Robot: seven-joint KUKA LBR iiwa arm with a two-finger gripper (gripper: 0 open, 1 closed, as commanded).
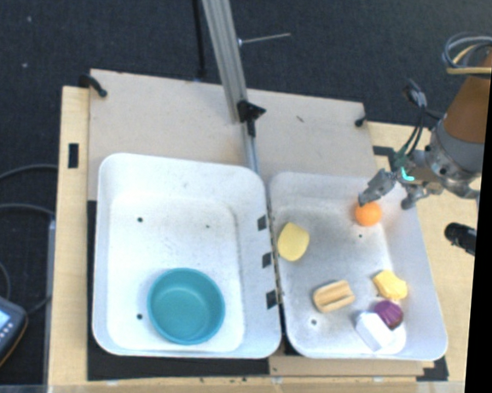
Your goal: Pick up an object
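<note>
The pincer point(394, 191) hangs over the far right edge of the right bin point(331, 203), fingers spread apart and gripping nothing. Just near-left of it lies one orange ball point(367, 214). The bin also holds one pale yellow piece point(293, 241), one tan loaf point(333, 296), one yellow lump point(390, 285), one purple piece point(388, 313) and one white block point(375, 331). The left bin point(136, 182) holds one teal bowl point(186, 305). No writing is readable.

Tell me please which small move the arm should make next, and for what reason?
Probably a short descent onto the orange ball. The gripper sits at the far right part of the right bin, with the ball just below it in the picture and nothing between its fingers. The ball lies apart from the other items, so a straight drop looks unobstructed, though height above it cannot be judged.
</note>
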